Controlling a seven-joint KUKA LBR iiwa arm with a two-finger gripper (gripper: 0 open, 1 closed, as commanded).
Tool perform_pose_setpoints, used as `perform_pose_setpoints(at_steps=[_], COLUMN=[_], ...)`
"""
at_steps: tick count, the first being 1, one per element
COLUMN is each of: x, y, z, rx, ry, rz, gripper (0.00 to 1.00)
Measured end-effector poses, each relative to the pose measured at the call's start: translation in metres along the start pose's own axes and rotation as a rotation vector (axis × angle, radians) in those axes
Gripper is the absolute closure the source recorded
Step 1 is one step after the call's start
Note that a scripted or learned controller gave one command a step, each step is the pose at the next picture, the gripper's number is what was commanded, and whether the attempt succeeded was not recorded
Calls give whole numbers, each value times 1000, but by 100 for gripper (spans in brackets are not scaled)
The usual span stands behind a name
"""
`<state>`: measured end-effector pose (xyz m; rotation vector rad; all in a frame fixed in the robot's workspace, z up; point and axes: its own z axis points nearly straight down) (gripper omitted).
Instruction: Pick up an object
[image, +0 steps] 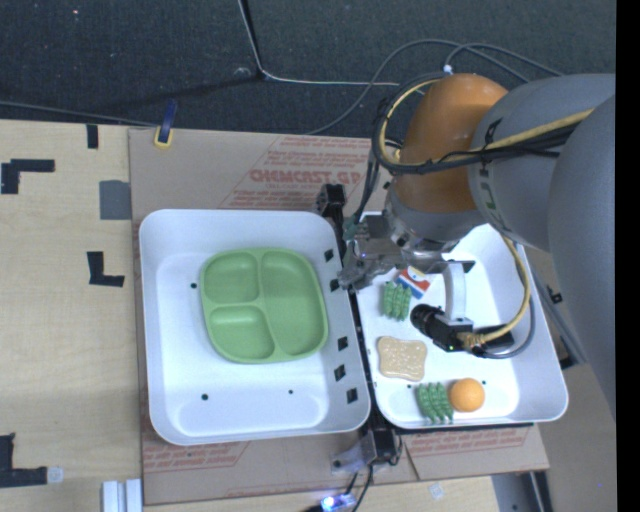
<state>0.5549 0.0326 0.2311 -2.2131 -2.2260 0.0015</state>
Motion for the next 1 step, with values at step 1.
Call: perform_pose_setpoints(at_steps=[1], x=[54], y=[-22], z=[2], rx=[1], ry=[-1], rz=[1], gripper=[100])
